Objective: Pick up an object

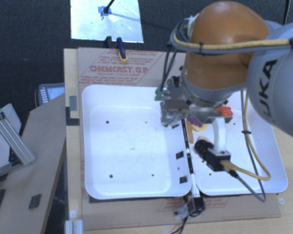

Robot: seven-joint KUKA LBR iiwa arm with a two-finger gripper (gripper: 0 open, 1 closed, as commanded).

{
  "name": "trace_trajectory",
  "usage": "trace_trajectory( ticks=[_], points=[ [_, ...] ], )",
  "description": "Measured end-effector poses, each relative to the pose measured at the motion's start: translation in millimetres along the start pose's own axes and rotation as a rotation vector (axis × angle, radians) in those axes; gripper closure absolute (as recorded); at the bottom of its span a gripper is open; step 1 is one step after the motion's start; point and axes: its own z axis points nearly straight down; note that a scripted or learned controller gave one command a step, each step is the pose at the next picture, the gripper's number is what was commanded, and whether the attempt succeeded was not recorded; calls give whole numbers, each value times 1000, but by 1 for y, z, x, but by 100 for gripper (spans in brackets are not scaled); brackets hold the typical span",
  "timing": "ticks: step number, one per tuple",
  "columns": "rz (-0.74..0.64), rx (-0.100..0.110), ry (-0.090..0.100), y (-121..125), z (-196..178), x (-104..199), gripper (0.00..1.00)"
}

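Arm: The grey KUKA arm with the orange band (219,43) reaches in from the right of the view. It leans over the right-hand shallow white bin (268,165), and its bulk covers much of that bin's far half.
Gripper: We see the two-finger gripper (173,115) hanging low at the seam where the two bins meet, close over the rims.
Grip: We cannot tell whether it is spread or closed, because the wrist body hides the tips from above. We see nothing held.
Task's thing: Two candidates lie in the right-hand bin, both partly under the wrist. One is a small orange object (225,111) near the far side. The other is a small purple and yellow piece (198,124), just beside the dividing rim and near the gripper.
Left-hand shallow white bin (132,150): Its bare floor carries a few tiny dark specks, and we cannot make out what they are.
Under the bins: A brown cardboard sheet printed in red (117,69) lies between the bins and the surface (44,150). A yellow and dark clamp (121,50) pins its far edge, which we judge keeps the sheet from sliding.
Step in hand: We judge this an approach. The low gripper suggests a reach for the purple and yellow piece, the nearer of the two.
Risk: The piece sits tight against the rim, so a descent could land on the bin wall rather than around the piece.
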Motion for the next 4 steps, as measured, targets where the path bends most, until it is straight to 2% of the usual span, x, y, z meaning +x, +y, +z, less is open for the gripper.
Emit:
trace_trajectory(
  ticks=[1,2,3,4],
  points=[
    [8,-22,4,-4,-186,-3,100],
    [8,-3,-2,-4,-177,-2,0],
    [3,-6,-1,-4,-188,-2,100],
    [2,-5,-1,-4,-188,-2,0]
  ],
)
